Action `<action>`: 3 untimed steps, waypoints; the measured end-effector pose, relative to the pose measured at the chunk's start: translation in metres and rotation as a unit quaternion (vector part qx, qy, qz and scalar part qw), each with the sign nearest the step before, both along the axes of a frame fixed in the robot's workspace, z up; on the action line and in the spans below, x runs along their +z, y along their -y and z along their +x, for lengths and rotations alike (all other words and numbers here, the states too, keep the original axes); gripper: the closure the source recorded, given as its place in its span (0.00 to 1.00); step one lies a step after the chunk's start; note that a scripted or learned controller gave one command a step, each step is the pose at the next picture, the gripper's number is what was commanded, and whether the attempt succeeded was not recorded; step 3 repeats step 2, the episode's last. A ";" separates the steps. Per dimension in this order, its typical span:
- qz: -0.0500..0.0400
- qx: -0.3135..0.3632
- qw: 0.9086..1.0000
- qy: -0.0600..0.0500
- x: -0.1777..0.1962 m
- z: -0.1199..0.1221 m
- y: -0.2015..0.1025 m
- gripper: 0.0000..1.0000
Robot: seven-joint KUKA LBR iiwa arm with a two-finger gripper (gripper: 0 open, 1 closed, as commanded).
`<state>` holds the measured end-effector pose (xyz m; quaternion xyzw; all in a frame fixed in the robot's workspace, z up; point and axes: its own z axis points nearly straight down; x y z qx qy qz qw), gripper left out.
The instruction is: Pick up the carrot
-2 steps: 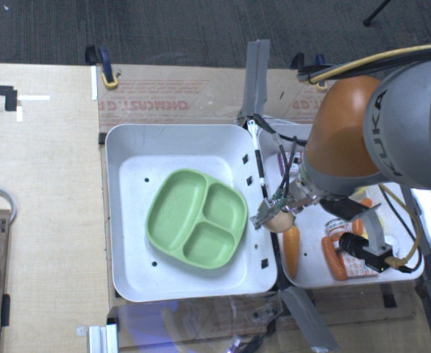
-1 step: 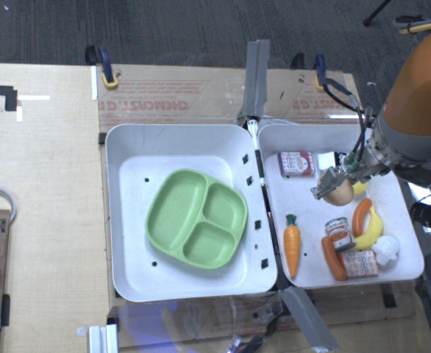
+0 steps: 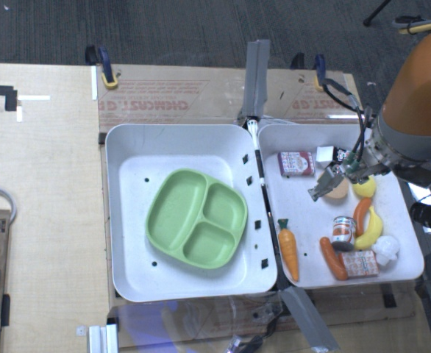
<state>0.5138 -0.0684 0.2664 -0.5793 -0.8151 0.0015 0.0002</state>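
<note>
Nearest the lens, the bench's light wooden top (image 3: 39, 197) bears two shallow white bins side by side, clamped against a cardboard sheet (image 3: 179, 98) at the far edge. Over the dark carpeted floor (image 3: 164, 13) beyond, the grey and orange arm (image 3: 418, 98) reaches in from the right. Left of the divider, the left bin (image 3: 127, 271) holds a green divided plate (image 3: 197, 218). Across it, the right bin (image 3: 410, 263) is crowded: a small red carton (image 3: 297, 163), a banana (image 3: 371, 228), a tin (image 3: 342, 229), a white lump (image 3: 386, 249) and other play food. Lowest in size but the target, the carrot (image 3: 287, 250) lies along the right bin's left wall, green top pointing away from the camera, well apart from the gripper (image 3: 326, 187), which hovers near a round tan piece (image 3: 338, 190); whether its fingers are open or closed I cannot tell. A good pick likely means travelling toward the wall, then closing across the carrot's thick upper body, with the wall side finger needing clearance.
</note>
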 end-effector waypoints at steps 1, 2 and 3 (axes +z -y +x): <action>0.001 0.114 0.994 0.000 -0.076 -0.036 -0.034 0.00; 0.001 0.173 0.985 0.000 -0.130 -0.037 0.031 0.00; 0.001 0.173 0.985 0.000 -0.130 -0.037 0.031 0.00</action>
